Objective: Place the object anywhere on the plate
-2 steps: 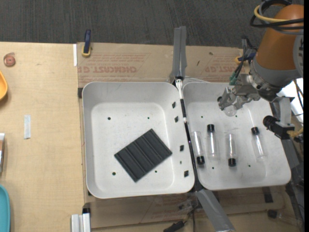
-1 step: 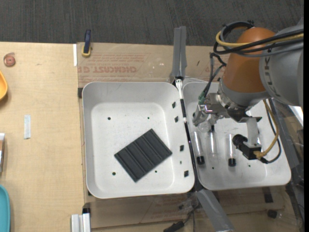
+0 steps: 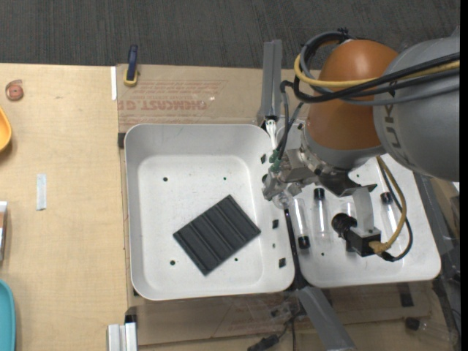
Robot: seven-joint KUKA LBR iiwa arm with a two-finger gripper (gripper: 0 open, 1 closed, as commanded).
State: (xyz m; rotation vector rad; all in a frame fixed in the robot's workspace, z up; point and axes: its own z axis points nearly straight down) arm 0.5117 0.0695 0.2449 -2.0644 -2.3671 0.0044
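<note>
A dark grey ribbed plate (image 3: 217,234) lies flat and turned at a slant in the lower middle of the left bin (image 3: 146,196). My gripper (image 3: 311,229) hangs over the left part of the right bin (image 3: 409,265), just right of the wall between the two bins. Its two pale fingers (image 3: 300,225) with black tips stand apart, and only white bin floor shows between them. The plate is to the gripper's left, about a hand's width away. The orange band and grey wrist hide the back half of the right bin.
A cardboard sheet (image 3: 175,97) lies behind the left bin with a blue-handled tool (image 3: 131,64) on its edge. A metal post (image 3: 272,79) stands between the bins at the back. Small items, including an orange one (image 3: 4,134), sit along the wooden bench's left edge.
</note>
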